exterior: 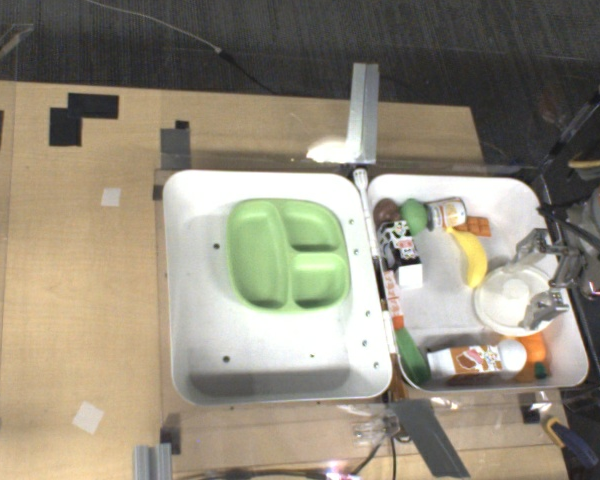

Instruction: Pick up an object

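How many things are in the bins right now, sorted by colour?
Green: 3, the divided tray, a ball, an item at the right bin's lower left corner
Yellow: 1, banana
White: 1, bowl
Brown: 1, round item
Orange: 1, carrot-like piece
Printed containers: 3, can, carton, bottle
Total: 10

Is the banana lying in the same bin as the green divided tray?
No, the banana lies in the right bin; the green tray sits in the left bin.
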